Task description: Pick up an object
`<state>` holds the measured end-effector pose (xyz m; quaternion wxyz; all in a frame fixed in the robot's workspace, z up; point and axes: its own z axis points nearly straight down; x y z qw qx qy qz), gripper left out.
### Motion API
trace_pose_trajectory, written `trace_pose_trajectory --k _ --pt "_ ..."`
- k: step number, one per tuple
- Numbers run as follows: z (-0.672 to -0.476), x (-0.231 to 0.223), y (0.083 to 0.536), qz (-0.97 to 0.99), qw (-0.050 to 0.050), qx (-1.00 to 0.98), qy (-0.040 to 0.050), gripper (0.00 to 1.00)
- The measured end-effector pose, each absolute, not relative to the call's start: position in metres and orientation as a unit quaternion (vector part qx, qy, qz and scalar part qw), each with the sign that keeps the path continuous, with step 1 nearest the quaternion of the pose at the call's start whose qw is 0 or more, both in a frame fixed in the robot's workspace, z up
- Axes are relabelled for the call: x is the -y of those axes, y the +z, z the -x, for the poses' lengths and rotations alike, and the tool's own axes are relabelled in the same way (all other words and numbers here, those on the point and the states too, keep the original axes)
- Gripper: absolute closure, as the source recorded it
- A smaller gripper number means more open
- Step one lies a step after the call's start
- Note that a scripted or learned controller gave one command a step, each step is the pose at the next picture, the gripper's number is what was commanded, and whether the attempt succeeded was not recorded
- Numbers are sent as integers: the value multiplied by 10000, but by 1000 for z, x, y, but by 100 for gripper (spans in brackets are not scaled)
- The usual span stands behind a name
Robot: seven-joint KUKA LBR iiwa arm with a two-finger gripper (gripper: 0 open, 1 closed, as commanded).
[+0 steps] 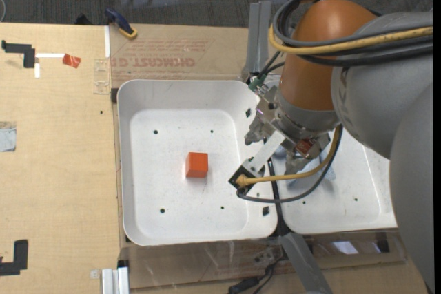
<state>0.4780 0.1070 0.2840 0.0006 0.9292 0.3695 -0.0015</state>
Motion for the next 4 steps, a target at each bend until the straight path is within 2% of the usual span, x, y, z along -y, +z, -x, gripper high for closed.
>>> trace_pose_trajectory --k 1,2,3,4 --pt "-496 -38 441 -9362 8 -3515 -21 0" --pt "-478 -77 441 -9544 10 -2987 -25 0" --pt "-478 -83 441 -9631 11 -2691 -16 0" --pt "-479 -83 450 -9633 22 -2686 -31 100"
